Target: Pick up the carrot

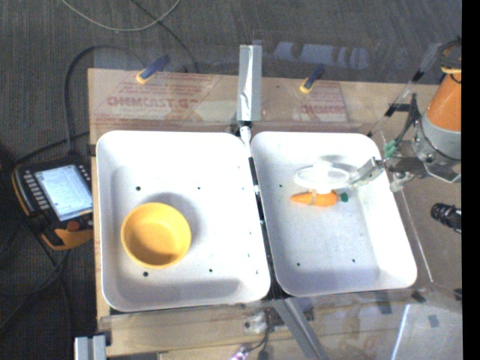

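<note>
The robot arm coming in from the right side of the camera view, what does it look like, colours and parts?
The arm has a bright orange band with grey metal housing below it at the wrist. A thin dark cable or rod runs diagonally beside it. From the wrist a slim, pale, translucent-looking two-finger gripper extends over the right shallow white bin, with a small green detail near its base. No markings are legible.

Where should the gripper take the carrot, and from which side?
Grip the carrot across its orange body near the middle, coming down from above. It lies flat on the right bin's floor, long axis running left-right in the view, green end to the right, so fingers should close across the narrow width. A whitish object sits close behind it, so the far finger has little room.
</note>
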{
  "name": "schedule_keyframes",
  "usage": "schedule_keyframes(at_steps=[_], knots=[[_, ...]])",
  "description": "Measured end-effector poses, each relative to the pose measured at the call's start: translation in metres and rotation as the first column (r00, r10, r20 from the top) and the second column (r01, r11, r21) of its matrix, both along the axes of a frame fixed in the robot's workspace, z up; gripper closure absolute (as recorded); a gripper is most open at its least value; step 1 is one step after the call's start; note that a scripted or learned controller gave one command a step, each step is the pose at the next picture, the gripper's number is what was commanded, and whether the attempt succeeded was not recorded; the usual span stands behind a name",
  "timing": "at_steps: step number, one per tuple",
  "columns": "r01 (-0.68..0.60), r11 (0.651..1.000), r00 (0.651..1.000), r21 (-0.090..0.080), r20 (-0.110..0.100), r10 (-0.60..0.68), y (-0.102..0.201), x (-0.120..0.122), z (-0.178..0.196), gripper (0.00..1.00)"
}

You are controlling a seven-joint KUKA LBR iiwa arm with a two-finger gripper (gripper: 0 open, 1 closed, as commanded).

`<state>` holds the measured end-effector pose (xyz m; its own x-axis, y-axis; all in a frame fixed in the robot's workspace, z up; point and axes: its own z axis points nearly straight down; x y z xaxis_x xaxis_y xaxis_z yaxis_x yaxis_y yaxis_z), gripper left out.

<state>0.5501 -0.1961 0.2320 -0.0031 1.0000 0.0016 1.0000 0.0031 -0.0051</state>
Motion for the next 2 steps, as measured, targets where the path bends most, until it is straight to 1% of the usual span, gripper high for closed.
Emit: schedule_keyframes(at_steps=[1, 2], knots=[[-0.198, 0.98, 0.98, -0.001, 0.005, 0.198, 0.031, 0.024, -0.139, 0.0], [-0.356, 0.935, 0.934, 0.002, -0.026, 0.356, 0.055, 0.059, -0.143, 0.0]])
